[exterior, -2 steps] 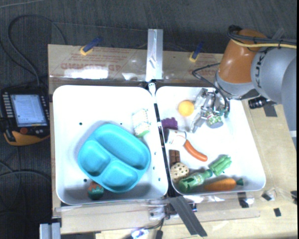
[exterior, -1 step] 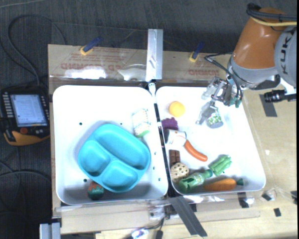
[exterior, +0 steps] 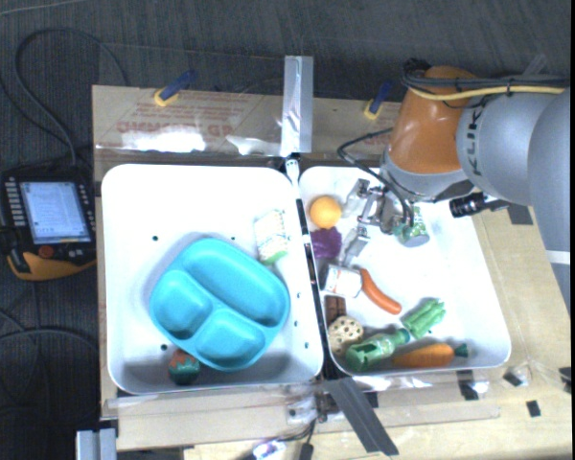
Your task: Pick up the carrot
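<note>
Carrot (exterior: 424,356) lies well below-right of gripper (exterior: 356,230) in the right bin, long axis approx left-right (gripper's open/closed state: can't tell).

Orange carrot (exterior: 424,356) with green top, blue tray (exterior: 219,301), white bins (exterior: 125,257).

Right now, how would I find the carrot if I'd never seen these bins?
Start at the right-hand shallow white bin and go to its front wall, nearest the bottom of the picture. There lies the long orange carrot with a green leafy end, flat beside a green toy vegetable. The smaller orange-red piece higher up is curved and has no leafy end.
</note>
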You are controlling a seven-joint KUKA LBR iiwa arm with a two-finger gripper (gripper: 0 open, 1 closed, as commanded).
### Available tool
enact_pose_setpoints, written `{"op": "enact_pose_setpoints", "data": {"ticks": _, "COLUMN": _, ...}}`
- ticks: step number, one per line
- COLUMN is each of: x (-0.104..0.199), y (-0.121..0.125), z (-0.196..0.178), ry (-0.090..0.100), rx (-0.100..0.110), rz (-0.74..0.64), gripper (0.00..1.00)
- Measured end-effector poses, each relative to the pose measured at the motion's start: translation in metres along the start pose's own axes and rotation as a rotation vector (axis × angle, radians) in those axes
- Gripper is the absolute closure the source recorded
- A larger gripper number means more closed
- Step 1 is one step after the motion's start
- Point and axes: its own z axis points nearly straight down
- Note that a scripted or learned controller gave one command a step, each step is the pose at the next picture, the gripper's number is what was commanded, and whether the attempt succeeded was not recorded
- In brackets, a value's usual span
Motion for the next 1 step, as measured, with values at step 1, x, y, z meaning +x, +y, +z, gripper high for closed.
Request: {"op": "enact_pose_setpoints", "data": {"ticks": 1, "x": -0.0014, "y": 0.0016, "z": -0.0110, "ry": -0.006, "rx": -0.004, "rz": 0.001, "gripper": 1.00}}
